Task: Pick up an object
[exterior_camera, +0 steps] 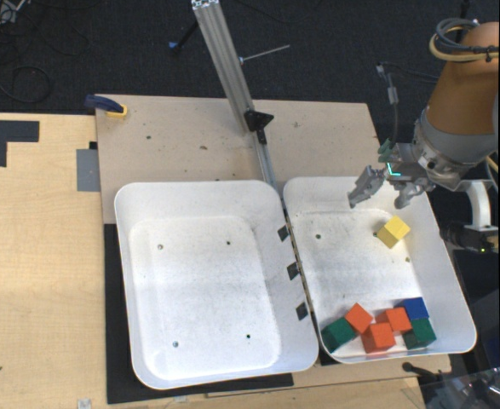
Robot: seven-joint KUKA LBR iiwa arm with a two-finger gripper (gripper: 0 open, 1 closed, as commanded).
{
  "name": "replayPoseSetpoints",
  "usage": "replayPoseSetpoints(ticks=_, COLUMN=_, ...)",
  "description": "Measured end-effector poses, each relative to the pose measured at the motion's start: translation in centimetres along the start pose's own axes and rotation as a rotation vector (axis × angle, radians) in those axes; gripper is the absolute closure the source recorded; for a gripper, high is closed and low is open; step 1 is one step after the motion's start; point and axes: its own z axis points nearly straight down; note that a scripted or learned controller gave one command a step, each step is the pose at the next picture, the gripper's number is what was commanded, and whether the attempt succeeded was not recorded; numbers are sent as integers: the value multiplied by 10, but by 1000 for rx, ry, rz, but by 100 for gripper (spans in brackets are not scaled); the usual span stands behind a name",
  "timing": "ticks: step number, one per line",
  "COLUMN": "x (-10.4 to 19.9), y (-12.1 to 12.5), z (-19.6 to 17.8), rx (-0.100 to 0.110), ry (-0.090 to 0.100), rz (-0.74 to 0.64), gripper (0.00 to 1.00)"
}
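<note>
pincer [384, 187] hangs over the far end of the right bin [454, 267], fingers spread wide, nothing between them. looks staged for a top-down approach, so the jaws are pre-opened to straddle a block.

yellow block [393, 232] lies just below and slightly right of the pincer in this view, alone on bare bin floor, apart from it and not touched. probably the intended target: isolated, free sides for both fingers, no neighbours to collide with.

rest of the blocks are packed into the near corner, well away from the pincer: two green blocks [339, 333], three orange blocks [377, 337], one blue block [415, 308]. they touch each other and sit close to the bin wall, so there's little finger clearance there, a worse pick.

left bin [139, 228] sits well to the left of the pincer across the divider, likely the drop side.

judgement: pre-grasp, nothing lifted yet. yellow block sits rotated relative to the bin edges, so the wrist may need to turn to match its faces. risk is clipping a corner and nudging it away.
</note>
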Motion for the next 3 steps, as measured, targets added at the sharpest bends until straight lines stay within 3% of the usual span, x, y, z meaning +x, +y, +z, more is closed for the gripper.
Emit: replayPoseSetpoints(ticks=3, x=12, y=3, z=174, rx=8, ry=1, rz=4, gripper=0)
